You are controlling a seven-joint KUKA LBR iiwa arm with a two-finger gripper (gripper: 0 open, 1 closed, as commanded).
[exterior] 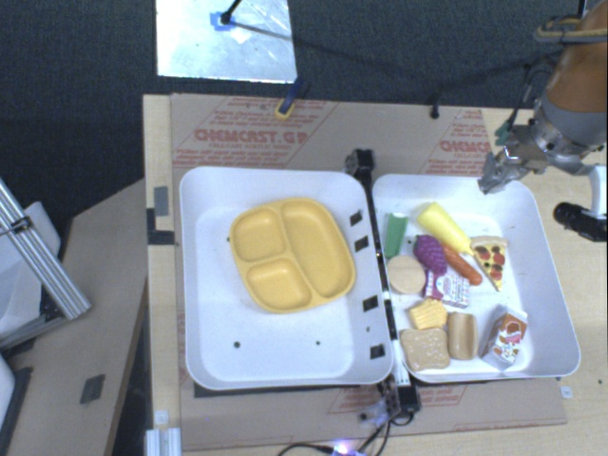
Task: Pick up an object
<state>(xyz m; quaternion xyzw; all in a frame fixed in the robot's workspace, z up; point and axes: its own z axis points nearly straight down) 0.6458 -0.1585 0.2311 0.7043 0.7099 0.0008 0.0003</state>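
Gripper point(496, 174) parked over the far right corner of the right bin point(556, 283), nothing picked yet.

Can't tell if the tool is apart or together: it's small and blurred, and I see nothing in it. All pick candidates sit in the right bin, packed toward its middle and near edge, likely dumped loose as a mixed pile for the grasp trials. Relative to the purple grapes point(429, 253): one green cylinder point(395, 233) just beyond-left, one yellow corn-like piece point(443, 226) just beyond, one carrot point(463, 267) touching on the right, one pizza slice point(490, 255) further right, one round cracker point(405, 275) beside it on the left. Nearer: one toast slice point(426, 349), one bread roll point(462, 335), one small carton point(505, 338). Left bin point(204, 283) holds one yellow divided plate point(290, 253), three compartments, probably the drop target.
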